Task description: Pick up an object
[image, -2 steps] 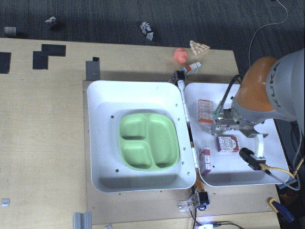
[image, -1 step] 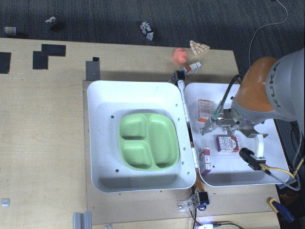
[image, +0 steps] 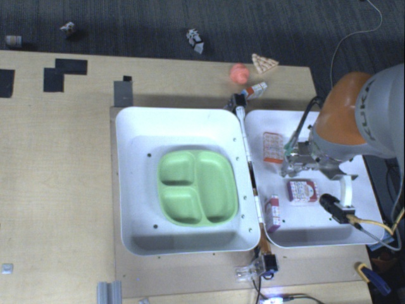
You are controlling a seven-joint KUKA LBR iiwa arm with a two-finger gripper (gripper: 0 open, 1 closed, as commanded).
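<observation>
Dark ribbed flooring runs along the top of the camera view, strewn with a few small stray bits, and below it lies the pale wooden bench (image: 57, 189) carrying two shallow white bins side by side. Left of the pair, the left bin (image: 136, 170) holds a light green divided tray (image: 197, 187) lying flat in its middle, three compartments up; it looks too broad and low for a two-finger pinch, so I judge it an unlikely target. Beside it, the right bin (image: 364, 223) holds the smaller pieces: a pale packet with red print (image: 272, 145) near its upper left, a dark red pouch (image: 302, 191) around the middle, and a slim red-and-white item (image: 274, 211) lying along the left wall near the bottom. Beyond the bins, on the bench's far edge, sit a pink ball (image: 239, 74), a wedge-shaped toy (image: 264, 63) and a small tube (image: 255, 90), all out of the working area. From the right the grey arm with its orange band (image: 345, 109) reaches in over the right bin, and the gripper (image: 297, 164) hangs between the pale packet and the dark red pouch, just above the pouch's top edge. Whether it touches either is hard to judge. Metal parts and cables crowd the tip, so I cannot tell how the gripper is set, and nothing is visibly gripped. Most likely the pouch is being approached.
</observation>
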